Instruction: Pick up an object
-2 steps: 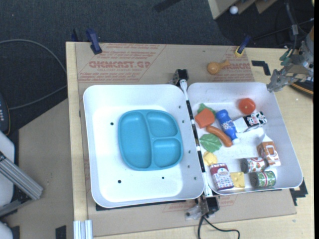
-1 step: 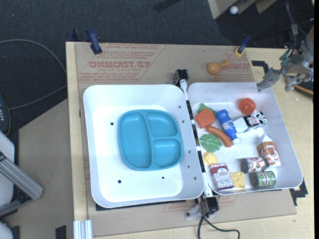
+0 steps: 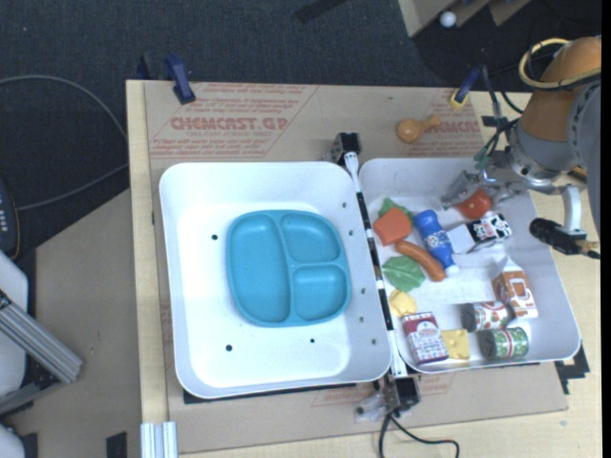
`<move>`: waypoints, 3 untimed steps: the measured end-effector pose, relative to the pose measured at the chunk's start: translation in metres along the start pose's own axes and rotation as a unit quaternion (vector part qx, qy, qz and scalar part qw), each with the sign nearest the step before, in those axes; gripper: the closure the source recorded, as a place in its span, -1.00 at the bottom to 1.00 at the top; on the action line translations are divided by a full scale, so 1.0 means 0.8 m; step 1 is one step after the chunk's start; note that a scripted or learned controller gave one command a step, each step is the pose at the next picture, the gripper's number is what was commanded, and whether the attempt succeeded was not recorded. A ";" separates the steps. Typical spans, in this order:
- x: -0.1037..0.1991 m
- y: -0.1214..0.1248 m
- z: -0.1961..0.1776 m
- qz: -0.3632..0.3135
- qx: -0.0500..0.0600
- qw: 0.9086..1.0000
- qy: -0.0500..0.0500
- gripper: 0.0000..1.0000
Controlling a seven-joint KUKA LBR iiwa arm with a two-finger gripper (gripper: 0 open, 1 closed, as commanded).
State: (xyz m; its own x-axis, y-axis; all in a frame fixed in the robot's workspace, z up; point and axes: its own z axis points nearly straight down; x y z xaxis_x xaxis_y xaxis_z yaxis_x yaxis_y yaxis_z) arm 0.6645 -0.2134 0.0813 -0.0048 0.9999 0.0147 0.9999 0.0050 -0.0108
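Occupying the left white plastic bin [image 3: 191, 351] was a blue divided tray [image 3: 286, 265]; the right white bin [image 3: 563, 342] held assorted toys, where the gripper [image 3: 474, 191] hovered over a small red piece [image 3: 474, 204], grasp unconfirmed, lift outstanding.

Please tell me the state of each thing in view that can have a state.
Blue divided plate: upright, flat in left bin.
Blue bottle: lying on its side.
Green can: lying on its side.
End effector: low over a red toy, grip unclear.
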 end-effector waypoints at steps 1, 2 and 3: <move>-0.007 0.002 -0.018 0.001 -0.006 1.000 -0.007 1.00; 0.052 0.003 -0.004 0.001 -0.005 1.000 -0.007 1.00; 0.080 0.003 -0.003 0.002 -0.005 1.000 -0.007 1.00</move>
State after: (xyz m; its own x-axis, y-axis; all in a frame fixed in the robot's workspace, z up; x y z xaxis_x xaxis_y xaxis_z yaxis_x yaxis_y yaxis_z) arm 0.6667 -0.1492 0.0850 -0.0012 1.0000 0.0008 1.0000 0.0012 -0.0012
